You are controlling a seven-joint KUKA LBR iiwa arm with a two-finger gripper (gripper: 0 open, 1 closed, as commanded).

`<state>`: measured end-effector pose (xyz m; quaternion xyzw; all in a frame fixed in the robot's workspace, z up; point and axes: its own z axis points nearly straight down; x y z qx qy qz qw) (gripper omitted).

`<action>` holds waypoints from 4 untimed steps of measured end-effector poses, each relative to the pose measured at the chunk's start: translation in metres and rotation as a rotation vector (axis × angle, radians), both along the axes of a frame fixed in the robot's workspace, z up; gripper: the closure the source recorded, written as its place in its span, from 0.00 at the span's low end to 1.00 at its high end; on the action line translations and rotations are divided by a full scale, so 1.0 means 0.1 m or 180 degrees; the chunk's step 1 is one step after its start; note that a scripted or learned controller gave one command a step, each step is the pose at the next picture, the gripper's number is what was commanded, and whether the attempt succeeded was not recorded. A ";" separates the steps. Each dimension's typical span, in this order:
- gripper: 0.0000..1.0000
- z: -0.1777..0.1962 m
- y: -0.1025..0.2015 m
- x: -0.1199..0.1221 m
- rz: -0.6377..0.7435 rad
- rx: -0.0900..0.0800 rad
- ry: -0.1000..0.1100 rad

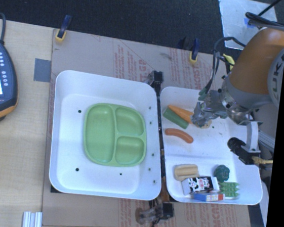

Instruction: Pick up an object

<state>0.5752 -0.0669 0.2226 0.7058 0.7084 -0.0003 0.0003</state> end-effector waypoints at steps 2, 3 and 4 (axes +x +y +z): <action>1.00 0.02 -0.28 -0.07 -0.0001 0.0000 0.0006; 1.00 -0.19 -0.08 0.05 0.0005 0.0000 0.0018; 1.00 -0.31 -0.25 0.09 0.0003 0.0000 0.0022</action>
